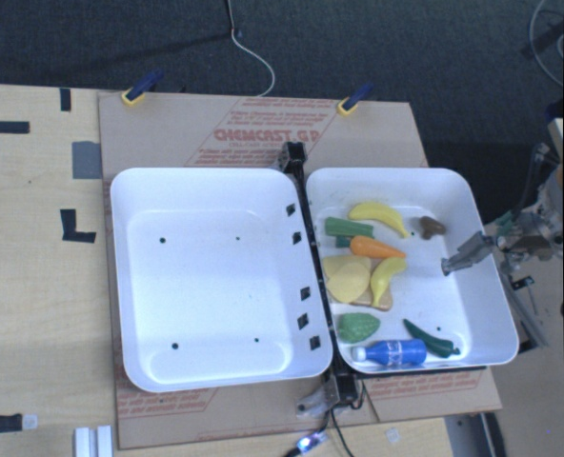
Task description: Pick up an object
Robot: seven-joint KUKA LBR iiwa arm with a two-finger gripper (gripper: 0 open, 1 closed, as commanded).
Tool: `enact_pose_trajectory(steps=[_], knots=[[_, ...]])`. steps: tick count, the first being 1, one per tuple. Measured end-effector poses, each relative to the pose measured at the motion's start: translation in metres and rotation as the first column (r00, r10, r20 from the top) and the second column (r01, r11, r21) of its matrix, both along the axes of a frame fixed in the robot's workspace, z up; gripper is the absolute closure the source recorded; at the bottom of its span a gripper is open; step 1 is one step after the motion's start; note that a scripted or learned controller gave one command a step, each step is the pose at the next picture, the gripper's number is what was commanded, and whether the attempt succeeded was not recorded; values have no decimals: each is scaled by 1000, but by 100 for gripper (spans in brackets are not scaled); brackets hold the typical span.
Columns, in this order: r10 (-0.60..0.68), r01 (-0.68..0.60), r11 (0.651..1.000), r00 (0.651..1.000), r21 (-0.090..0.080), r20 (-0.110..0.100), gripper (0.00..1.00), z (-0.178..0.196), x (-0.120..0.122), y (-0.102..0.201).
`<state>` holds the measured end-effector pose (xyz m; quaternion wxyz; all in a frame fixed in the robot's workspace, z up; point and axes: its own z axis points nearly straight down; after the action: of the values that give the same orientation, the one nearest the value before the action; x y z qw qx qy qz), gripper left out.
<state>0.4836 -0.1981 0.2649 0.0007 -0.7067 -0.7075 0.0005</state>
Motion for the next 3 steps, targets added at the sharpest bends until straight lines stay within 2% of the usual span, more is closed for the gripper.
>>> enact_pose_trajectory(steps=[1, 2, 3], knots=[[4, -4, 1000, 1000, 8, -14, 0, -148, -3, 69], [4, -4, 1000, 1000, -1, 5, 0, -176, 92, 64], [1, -1, 1000, 1000, 1, 3, 100, -163, 90, 64]])
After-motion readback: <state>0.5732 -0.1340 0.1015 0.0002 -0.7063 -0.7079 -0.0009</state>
